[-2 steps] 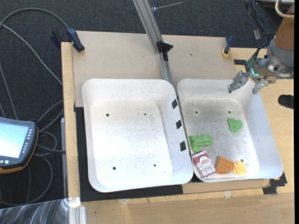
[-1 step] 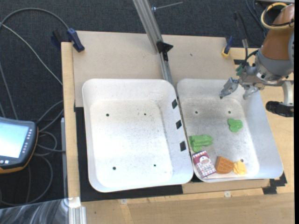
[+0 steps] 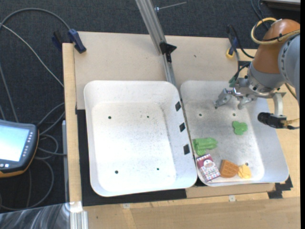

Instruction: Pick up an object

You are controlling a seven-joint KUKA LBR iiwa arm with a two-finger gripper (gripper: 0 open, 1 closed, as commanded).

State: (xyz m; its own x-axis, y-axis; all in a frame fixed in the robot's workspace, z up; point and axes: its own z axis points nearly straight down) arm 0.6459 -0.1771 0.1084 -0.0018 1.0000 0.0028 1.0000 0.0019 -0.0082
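My gripper (image 3: 230, 102) hangs over the far part of the right bin (image 3: 267, 147), its fingers spread open with nothing between them. A small green piece (image 3: 239, 127) lies just in front of it, a short way to the right. A larger green object (image 3: 205, 143) rests near the bin's left wall. Along the near edge lie a maroon and white packet (image 3: 207, 168), an orange piece (image 3: 228, 168) and a yellow piece (image 3: 244, 171).
The left bin (image 3: 95, 99) sits beside the right one, with black clips on the shared wall. A slanted metal pole (image 3: 152, 23) crosses the back of the bench. A tablet device (image 3: 14, 144) lies off the bench's left side.
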